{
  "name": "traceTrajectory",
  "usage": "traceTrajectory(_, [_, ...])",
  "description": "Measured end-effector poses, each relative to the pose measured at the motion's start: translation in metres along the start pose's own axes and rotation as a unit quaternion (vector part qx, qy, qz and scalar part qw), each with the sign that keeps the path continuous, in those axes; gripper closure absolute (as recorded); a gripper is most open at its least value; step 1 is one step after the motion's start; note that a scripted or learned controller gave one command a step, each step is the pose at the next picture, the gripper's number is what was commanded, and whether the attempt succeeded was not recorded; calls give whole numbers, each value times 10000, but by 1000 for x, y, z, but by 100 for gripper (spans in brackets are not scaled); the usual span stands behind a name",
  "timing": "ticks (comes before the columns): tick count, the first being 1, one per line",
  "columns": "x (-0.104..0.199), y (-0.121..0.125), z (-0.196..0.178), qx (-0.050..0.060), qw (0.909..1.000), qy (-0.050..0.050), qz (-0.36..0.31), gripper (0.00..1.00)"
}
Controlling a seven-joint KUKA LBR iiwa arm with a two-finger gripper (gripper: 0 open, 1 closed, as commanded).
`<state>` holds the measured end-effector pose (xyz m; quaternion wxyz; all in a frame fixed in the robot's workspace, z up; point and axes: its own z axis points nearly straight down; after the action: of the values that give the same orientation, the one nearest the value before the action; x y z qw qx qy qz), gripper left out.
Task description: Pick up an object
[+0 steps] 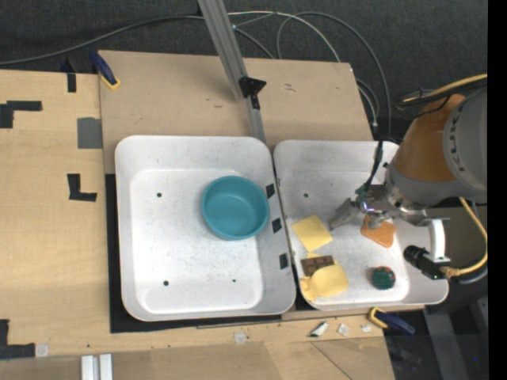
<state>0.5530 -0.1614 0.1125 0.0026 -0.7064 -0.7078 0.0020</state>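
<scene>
Gripper (366,210) hangs low in the right bin (317,161), its fingers spread apart with nothing between them. An orange piece (380,233) lies just beside it; a yellow block (311,232) is near, a blue bowl (234,207) sits in the left bin (150,165).

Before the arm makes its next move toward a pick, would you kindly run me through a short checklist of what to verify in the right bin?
1. Gripper is over the right bin: ok.
2. Something is between the fingers: cannot tell; they are too small and dark to read.
3. Orange piece lies right beside the gripper, within easy reach: ok.
4. Yellow square piece lies apart from the gripper, free on top: ok.
5. Yellow lump and the brown piece touch, so a clean single pick there looks doubtful: not ok.
6. Small green object stands alone near the front wall: ok.
</scene>
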Motion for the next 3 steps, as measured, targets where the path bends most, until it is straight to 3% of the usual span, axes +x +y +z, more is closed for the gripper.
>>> traceTrajectory(1, [0,2,22,-47,10000,-12,0,0])
traceTrajectory(2, [1,2,11,-57,10000,-10,-9,100])
traceTrajectory(3, [12,4,-45,-48,10000,-8,-3,100])
